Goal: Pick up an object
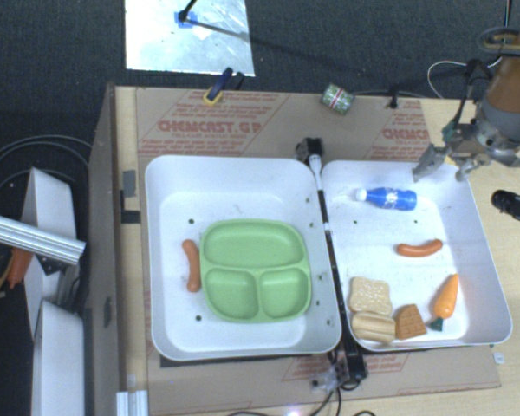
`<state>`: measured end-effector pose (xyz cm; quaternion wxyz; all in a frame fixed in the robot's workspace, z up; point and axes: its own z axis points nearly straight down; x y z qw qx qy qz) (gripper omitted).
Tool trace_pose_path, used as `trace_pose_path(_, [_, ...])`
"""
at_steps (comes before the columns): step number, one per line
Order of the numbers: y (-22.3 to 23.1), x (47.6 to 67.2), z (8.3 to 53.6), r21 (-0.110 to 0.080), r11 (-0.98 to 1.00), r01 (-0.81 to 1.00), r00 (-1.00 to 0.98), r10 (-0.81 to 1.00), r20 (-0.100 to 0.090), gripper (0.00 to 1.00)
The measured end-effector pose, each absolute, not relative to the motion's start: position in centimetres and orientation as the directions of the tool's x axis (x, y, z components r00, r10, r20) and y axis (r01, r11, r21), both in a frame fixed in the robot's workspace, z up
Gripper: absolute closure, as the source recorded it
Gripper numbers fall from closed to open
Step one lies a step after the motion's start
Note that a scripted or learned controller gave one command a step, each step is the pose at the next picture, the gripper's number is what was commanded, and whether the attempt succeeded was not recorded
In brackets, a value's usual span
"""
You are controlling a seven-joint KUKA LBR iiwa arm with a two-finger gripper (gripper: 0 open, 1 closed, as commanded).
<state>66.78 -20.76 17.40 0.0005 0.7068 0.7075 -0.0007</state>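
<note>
In the right bin (pixel 485 232) lie a blue bottle with a white cap (pixel 388 198), an orange-red sausage (pixel 419 249), a carrot (pixel 445 296), a slice of toast (pixel 369 295), a pale bun (pixel 373 327) and a brown cracker (pixel 409 321). My gripper (pixel 443 167) hangs over the bin's back right edge, up and to the right of the bottle. Its two fingers are spread apart, open, with nothing between them.
The left bin (pixel 169 198) holds a green divided plate (pixel 256 269) and a second sausage (pixel 191 265) beside the plate's left rim. A small green can (pixel 337 98) and a clamp (pixel 221 86) lie on the cardboard behind the bins. Cables trail at the upper right.
</note>
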Motion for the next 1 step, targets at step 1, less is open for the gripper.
trace_pose_path(1, [-20.66, 64.22, 16.49, 0.001, 0.001, 1.000, -0.001, 1.000, -0.001, 0.00])
